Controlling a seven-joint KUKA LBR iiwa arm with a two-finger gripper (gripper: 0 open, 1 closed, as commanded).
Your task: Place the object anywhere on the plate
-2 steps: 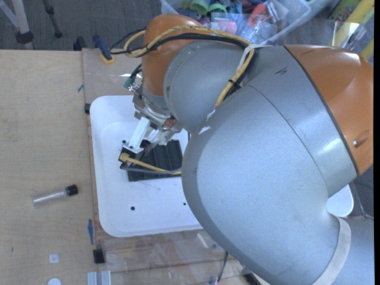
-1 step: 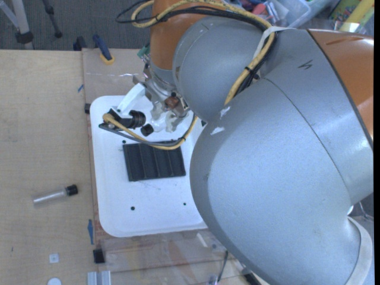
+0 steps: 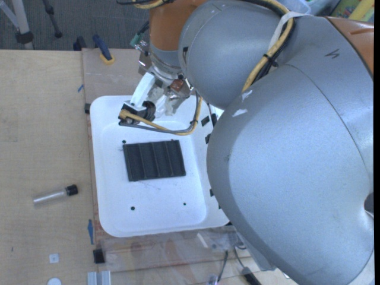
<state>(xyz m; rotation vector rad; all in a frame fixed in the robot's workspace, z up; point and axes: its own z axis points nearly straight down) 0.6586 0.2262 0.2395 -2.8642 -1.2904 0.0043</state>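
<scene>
End effector [image 3: 167, 98] hangs over the white plastic bin [image 3: 148, 211], grip state impossible to tell; black ribbed rectangular plate [image 3: 154, 160] lies just beside it.

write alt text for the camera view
A grey robot arm reaches in from the right, its pincer above the far end of a white bin. A black ribbed plate lies in the bin; a black-capped clear tube lies outside on the bench.

I saw 1 plate [image 3: 154, 160] lying in the bin [image 3: 113, 215], near its middle. The gripper [image 3: 163, 97] hung behind it, and 1 tube [image 3: 55, 194] lay on the bench [image 3: 35, 129], left of the bin.
</scene>
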